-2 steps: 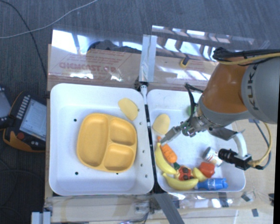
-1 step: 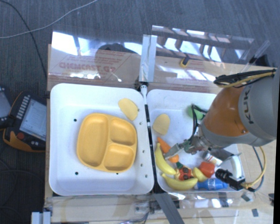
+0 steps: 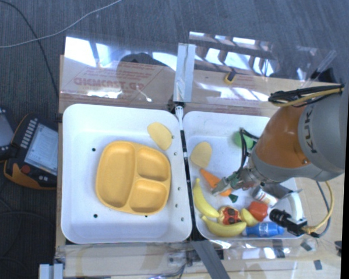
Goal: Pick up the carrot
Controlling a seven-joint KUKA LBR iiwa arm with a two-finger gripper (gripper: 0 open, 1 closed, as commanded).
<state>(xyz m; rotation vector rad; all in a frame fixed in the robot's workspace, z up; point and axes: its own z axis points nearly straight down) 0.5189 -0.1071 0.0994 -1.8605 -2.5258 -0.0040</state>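
The carrot (image 3: 208, 178) is lying in the right bin (image 3: 222, 124), near its left wall, with its thick orange end pointing up-left and its narrow end running down-right toward the claw (image 3: 229, 184). The claw is hanging low over that narrow end, right at the carrot's tip, and from this slanted view it is hard to say whether it is touching the carrot or hovering just beside it; whether the claw is apart or together cannot be told, because the arm's orange and grey wrist (image 3: 282, 144) is crowding the area. To do this step well, the grasp is probably better taken nearer the carrot's thicker middle than at the tapering tip, where a tapered body is likely slipping out as pressure comes on. The closing line should be running across the carrot's length, not along it. Crowding is the main risk: a banana (image 3: 201, 201) is lying just below the carrot, a pale yellow chip-shaped piece (image 3: 201, 153) is sitting just above it, and small green and red toys are clustering near the claw. A straight, slow lift is looking wisest. The yellow divided plate (image 3: 134, 177) in the left bin (image 3: 77, 218) is sitting well apart and playing no part.
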